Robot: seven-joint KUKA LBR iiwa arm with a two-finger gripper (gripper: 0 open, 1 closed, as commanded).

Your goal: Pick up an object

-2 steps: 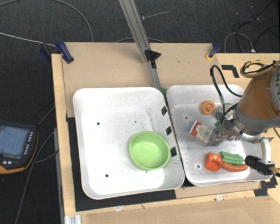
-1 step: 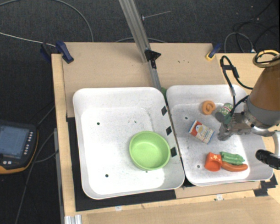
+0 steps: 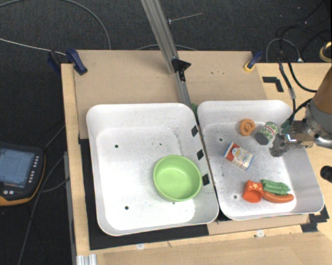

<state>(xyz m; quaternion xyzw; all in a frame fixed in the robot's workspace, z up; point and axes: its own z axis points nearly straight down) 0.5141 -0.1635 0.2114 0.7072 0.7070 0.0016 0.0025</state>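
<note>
The right bin point(image 3: 303, 168) holds several small objects. An orange round piece point(image 3: 247, 126) lies near its back. Beside it on the right lies a small grey and green can point(image 3: 266, 132). A white carton with red and blue print point(image 3: 238, 155) sits in the middle. A red and orange toy with a green top point(image 3: 267, 190) lies near the front. My gripper point(image 3: 279, 146) hangs low over the right side of this bin, just right of the can and close to it. Nothing visibly sits in its grasp.
The left bin point(image 3: 110, 158) holds a light green bowl point(image 3: 177, 178) near its front right corner. A metal pole point(image 3: 164, 37) slants in from the top, ending between the bins. Blue clamps point(image 3: 76, 60) sit at the bench's back corners.
</note>
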